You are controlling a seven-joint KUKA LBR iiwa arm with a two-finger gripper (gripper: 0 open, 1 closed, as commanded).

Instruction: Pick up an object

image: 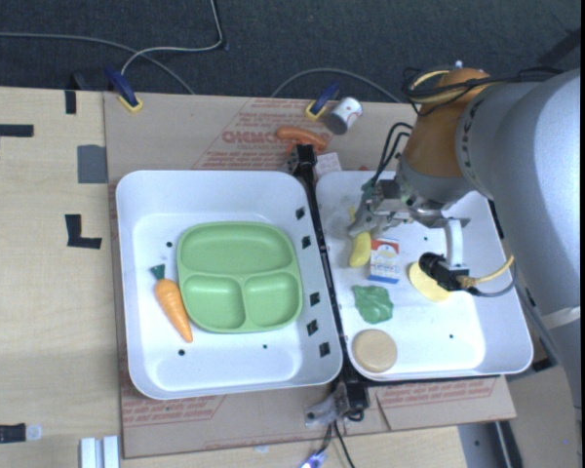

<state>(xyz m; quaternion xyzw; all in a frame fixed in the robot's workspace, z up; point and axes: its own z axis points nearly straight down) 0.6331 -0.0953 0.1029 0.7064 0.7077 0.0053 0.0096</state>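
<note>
- Reaching in from the right, the grey arm [526, 154] with its orange band [439, 144] hangs over the right bin [497, 344], covering that bin's upper right part.
- Gripper [369, 220] sits low over the upper left area of the right bin, near the divider between the bins; whether it is released or clenched, cannot tell, too small and blurred.
- Yellow banana-like piece [360, 250] lies just below the gripper tip, touching or nearly so; contact not clear.
- Small white-and-red box [385, 260] just right of the yellow piece, touching or nearly.
- Green leafy piece [373, 303] below the box, free floor to its right.
- Round tan bun-like item [375, 350] near the right bin's front left corner, close to the rim.
- Yellow lemon-like item [428, 283] mid-bin, beside a black cable end.
- Open floor in the right bin: lower right quarter.
- Left bin [136, 203] holds a green divided plate [240, 276] in the centre; orange carrot [173, 306] against the plate's left edge, slanted.
- Left bin floor bare along the top and front strips.
- Orange sausage-like item [301, 136] and a small grey cylinder [343, 114] lie on the cardboard behind the bins, outside both rims.
</note>
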